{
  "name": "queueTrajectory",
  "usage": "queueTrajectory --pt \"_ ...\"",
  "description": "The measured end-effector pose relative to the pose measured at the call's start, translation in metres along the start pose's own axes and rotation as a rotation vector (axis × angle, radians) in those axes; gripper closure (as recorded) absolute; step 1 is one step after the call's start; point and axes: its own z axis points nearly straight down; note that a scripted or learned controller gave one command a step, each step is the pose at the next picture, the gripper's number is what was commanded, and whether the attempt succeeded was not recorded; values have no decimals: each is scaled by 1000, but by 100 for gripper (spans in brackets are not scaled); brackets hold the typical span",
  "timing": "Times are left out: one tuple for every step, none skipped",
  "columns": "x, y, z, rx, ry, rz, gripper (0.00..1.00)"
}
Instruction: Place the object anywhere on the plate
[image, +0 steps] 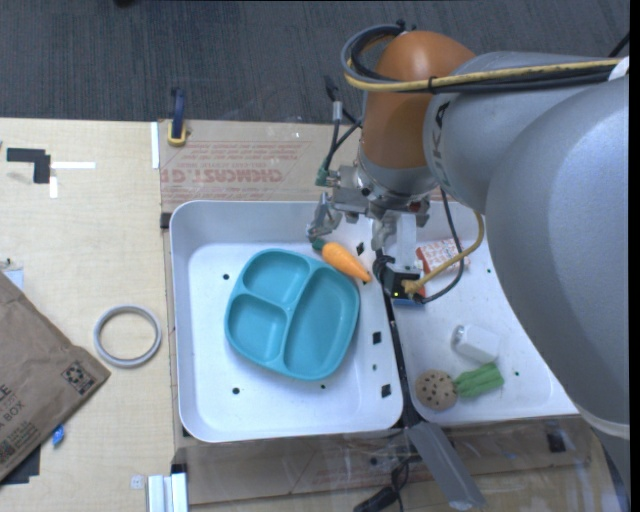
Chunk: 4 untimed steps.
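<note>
Over the left bin (190, 300), the gripper (350, 232) hangs by the carrot (346, 262), which seems pinched in its fingers, though that is hard to see. The carrot sits at the blue plate's (292, 314) top edge, so next it should move inward and let go.

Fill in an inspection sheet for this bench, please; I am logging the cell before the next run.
Surface: two white bins side by side on a cardboard-topped bench.
Job's things: teal divided plate in the left bin; toy carrot at the plate's upper right edge, below the gripper.
Clutter: right bin holds a white block, a green toy, a tan round piece and a red-and-white packet.
Gripper: gripper low over the carrot; finger state cannot be told.
Cables: yellow and black cable along the arm; wires loop near the wrist.
Surroundings: tape ring and brown box left of the bins.
</note>
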Motion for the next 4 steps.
queueTrajectory --pt "-1 0 -8 1 -2 0 100" --pt "-4 -54 14 2 0 -129 100" --pt "-4 -54 14 1 0 -129 0" --pt "-4 -54 14 1 0 -129 0"
